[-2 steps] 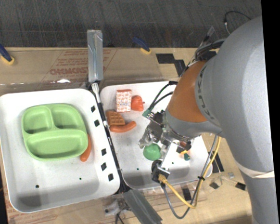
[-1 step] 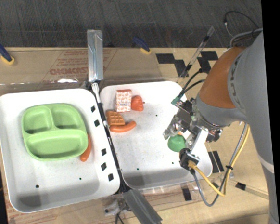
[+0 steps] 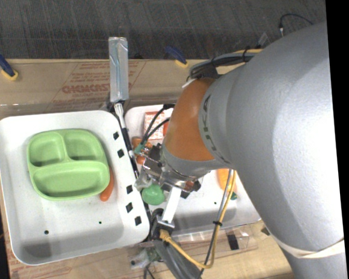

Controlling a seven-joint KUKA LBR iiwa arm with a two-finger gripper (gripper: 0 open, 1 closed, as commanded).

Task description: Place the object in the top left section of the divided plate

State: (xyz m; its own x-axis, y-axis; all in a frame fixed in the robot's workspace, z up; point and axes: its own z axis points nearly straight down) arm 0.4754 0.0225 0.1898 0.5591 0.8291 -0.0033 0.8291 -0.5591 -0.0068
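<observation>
Lower centre of frame: yellow and black cables (image 3: 215,235) are seen hanging below the wrist, over the front rim of the right-hand shallow white plastic bin (image 3: 196,223). Just above, the two-finger gripper (image 3: 149,183) is positioned over that bin's left edge, next to the divider between the bins. A small round green object (image 3: 153,196) is seen directly beneath it; whether it is held cannot be told, and the finger opening cannot be told.

Centre right: the grey arm with its orange band (image 3: 188,126) covers most of the right bin.

Left: the light green divided plastic plate (image 3: 68,164) lies in the left-hand shallow white bin (image 3: 26,238). A small orange elongated piece (image 3: 107,190) is touching the plate's lower right rim.
</observation>
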